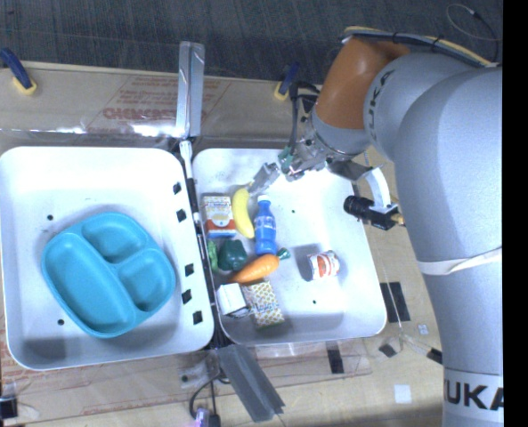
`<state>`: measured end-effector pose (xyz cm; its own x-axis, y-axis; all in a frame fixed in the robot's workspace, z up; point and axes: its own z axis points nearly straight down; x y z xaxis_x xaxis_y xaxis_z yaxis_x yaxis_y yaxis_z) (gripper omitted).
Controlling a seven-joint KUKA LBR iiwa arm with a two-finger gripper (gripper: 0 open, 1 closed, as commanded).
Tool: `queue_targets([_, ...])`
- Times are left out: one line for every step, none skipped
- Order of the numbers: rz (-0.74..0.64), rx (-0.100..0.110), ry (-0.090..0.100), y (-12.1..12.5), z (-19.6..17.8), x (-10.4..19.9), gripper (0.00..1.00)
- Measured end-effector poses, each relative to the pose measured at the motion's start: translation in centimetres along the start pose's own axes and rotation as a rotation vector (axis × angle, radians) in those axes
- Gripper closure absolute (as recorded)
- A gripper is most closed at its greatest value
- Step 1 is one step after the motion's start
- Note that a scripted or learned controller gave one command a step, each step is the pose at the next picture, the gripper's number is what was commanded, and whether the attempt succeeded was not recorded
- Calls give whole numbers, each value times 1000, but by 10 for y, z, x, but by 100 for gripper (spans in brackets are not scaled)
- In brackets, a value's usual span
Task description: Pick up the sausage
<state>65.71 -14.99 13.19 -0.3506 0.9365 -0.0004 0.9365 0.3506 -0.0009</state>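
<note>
Right white bin (370,314), near end: patterned flat packet (265,304), orange carrot (255,268) just beyond it. Small red-and-white can (324,263) was noted apart, to the right. Farther: blue plastic bottle (264,225) and yellow banana (242,212), packed side by side. The sausage could not be told apart within this left-wall cluster. Far end: gripper (269,176) was seen just above the banana; open or closed could not be told. Risk judged: with items crowded, the banana or bottle could be grasped instead.
</note>
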Motion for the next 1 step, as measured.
queue_targets([-538, 0, 1, 17, -21, 45, 0])
